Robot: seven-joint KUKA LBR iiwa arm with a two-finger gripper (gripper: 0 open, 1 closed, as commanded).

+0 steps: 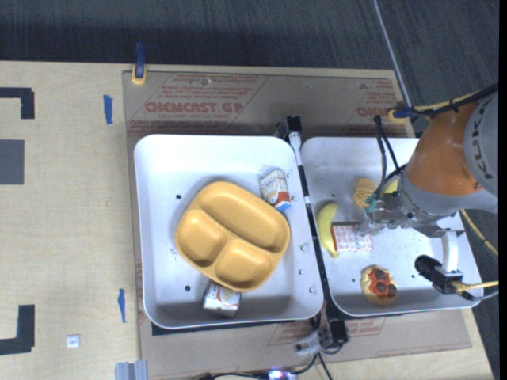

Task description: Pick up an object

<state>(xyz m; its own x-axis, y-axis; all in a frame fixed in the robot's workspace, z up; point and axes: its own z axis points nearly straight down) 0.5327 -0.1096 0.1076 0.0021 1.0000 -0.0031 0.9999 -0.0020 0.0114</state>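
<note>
Bench (63, 212) is carrying right bin (348, 287), where gripper (379, 210) is hovering low; approach step, judged. Packet (351, 239) is lying just beside it. Grip state: cannot tell. Next move is calling for centring over packet.

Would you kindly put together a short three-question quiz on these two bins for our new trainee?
1. True or false: the yellow divided tray lies in the right bin.
2. Which thing lies closest to the banana? A) the red-and-white packet B) the white bottle C) the round orange thing
3. Fill in the gap: the pincer hovers over the ____ bin.

Key: 1 false, it lies in the left bin; 2 A; 3 right.
</note>
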